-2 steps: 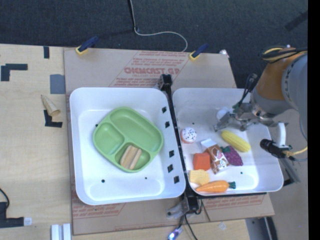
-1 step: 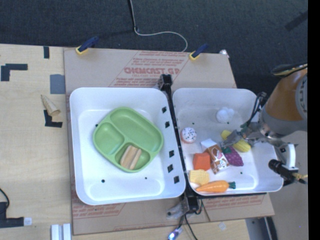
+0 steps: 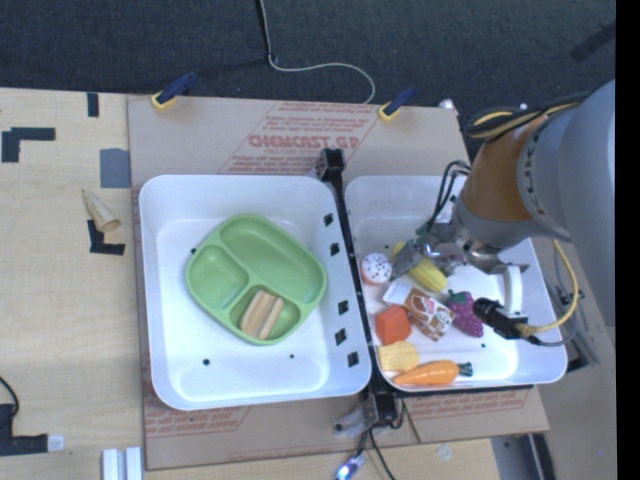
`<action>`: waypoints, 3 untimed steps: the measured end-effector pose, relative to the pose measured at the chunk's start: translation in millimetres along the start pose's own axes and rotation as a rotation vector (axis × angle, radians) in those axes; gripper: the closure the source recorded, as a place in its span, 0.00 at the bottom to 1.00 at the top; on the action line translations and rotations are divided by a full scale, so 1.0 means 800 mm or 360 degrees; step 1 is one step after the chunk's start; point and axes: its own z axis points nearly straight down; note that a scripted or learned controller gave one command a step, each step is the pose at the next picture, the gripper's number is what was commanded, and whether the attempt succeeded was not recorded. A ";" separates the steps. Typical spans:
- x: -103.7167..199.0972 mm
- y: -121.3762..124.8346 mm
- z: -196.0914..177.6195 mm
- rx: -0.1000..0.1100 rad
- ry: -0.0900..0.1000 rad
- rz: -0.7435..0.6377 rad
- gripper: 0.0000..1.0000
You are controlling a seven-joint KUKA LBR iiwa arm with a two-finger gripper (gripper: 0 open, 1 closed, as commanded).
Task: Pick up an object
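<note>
Wooden tabletop [image 3: 60, 298] under everything, dark floor beyond its far edge. On it a cardboard sheet [image 3: 300, 138] with red print, clamped at its far corners. On the sheet, two shallow white bins side by side: left bin [image 3: 170, 368] and right bin [image 3: 385, 200], touching along a black divider. Reaching in from the right, the grey arm [image 3: 575, 158] with its orange band [image 3: 495, 173], bent down over the right bin. In the left bin, a green compartment plate [image 3: 250, 268], tilted, with a tan ridged piece [image 3: 262, 313] lying in its near compartment. At the arm's end, the pincer [image 3: 435, 258], low over the cluster of toy food in the right bin; whether open or closed, cannot tell. Just beside it, a yellow piece [image 3: 428, 276]. Nearby, packed close: an orange carrot [image 3: 428, 373] at the near wall, a red block [image 3: 392, 323], a yellow corn piece [image 3: 398, 356], a patterned red-and-white piece [image 3: 430, 315], purple grapes [image 3: 463, 313], and a white dotted ball [image 3: 376, 267] by the divider.
</note>
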 end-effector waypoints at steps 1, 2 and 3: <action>-0.006 -0.002 -0.012 0.0006 0.0002 0.0010 1.00; 0.089 0.066 -0.131 -0.0009 0.0011 -0.0006 1.00; 0.174 0.078 -0.166 0.0006 0.0013 -0.0003 1.00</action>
